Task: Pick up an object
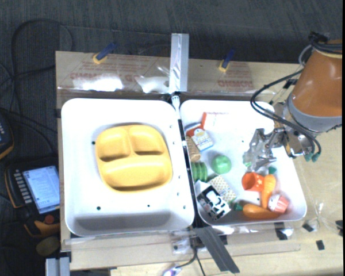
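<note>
My gripper (257, 157) hangs over the right side of the right bin (240, 115), reaching in from the right. Just below it lie an orange cup (250, 181) and an orange carrot-like toy (268, 189); whether it touches them I cannot tell. A green ball (221, 164) sits to its left. Further left are a small orange and blue carton (200, 137) and a green piece (198, 171) by the dividing wall. Along the front lie a checkered item (222, 186), a black and white item (212, 203), an orange stick (255, 210) and a red and white toy (279, 203).
The left bin (75, 200) holds a yellow divided tray (134, 156). The grey arm with its orange band (322, 85) and looping cables (270, 105) overhangs the right bin's back right corner. A metal post (179, 62) stands behind the wall between the bins.
</note>
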{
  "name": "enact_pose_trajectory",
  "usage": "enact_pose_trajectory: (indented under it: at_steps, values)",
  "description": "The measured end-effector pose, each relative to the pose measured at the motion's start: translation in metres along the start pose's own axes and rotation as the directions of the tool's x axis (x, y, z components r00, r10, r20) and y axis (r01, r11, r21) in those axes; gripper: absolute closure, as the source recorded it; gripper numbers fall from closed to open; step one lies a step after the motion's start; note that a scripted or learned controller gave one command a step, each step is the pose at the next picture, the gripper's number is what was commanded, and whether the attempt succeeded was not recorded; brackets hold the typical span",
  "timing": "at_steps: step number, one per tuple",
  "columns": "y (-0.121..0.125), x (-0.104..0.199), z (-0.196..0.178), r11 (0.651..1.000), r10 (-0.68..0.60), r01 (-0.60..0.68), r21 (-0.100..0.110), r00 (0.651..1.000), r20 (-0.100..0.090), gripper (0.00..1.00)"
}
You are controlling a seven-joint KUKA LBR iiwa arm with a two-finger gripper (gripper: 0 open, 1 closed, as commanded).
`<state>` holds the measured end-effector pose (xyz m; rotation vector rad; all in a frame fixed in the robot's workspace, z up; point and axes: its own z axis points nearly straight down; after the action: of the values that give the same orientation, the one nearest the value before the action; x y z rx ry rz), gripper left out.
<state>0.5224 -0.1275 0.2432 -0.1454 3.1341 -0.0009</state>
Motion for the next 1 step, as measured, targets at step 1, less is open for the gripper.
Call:
enact_pose_trajectory:
  at_steps: [1]
  values:
    - [0.0001,0.0001,0.0001,1.0,0.0,0.0,0.0,1.0,0.0,0.0]
